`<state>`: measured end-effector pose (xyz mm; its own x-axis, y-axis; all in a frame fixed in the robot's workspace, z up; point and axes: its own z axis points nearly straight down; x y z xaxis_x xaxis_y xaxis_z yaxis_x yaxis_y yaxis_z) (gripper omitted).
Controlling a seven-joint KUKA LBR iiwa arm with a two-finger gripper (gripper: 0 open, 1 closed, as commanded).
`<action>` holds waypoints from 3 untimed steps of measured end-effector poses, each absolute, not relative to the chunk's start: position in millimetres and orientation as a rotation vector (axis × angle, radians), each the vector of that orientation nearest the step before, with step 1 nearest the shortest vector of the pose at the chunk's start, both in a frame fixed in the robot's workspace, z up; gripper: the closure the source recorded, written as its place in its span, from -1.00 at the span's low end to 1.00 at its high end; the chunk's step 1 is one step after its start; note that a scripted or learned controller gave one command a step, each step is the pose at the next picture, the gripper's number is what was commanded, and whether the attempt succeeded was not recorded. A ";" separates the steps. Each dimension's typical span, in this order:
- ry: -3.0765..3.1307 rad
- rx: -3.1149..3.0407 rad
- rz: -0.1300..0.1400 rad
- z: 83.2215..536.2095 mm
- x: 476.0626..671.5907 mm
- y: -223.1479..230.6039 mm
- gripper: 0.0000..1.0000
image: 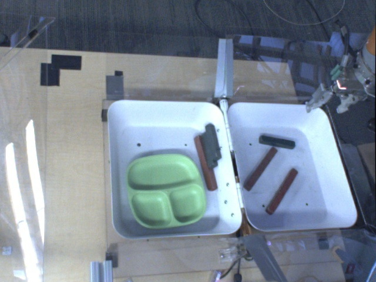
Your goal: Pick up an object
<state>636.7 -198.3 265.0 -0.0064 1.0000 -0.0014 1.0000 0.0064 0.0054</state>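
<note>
Left bin: green tray, brown bar, dark block touching it. Right bin: dark bar, two brown sticks. Gripper at right bin's far corner, fingers apart, nothing between.

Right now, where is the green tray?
The green tray lies in the left bin, in its lower part near the front wall. A brown stick lies just to its right.
</note>
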 end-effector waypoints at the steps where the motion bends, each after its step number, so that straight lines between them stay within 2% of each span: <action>1: 2.283 2.151 0.004 129.5 644.8 -183.8 -1.00; 2: 2.426 1.930 0.023 102.9 609.2 -122.6 -1.00; 3: 2.202 2.211 0.024 105.0 619.8 -138.2 -1.00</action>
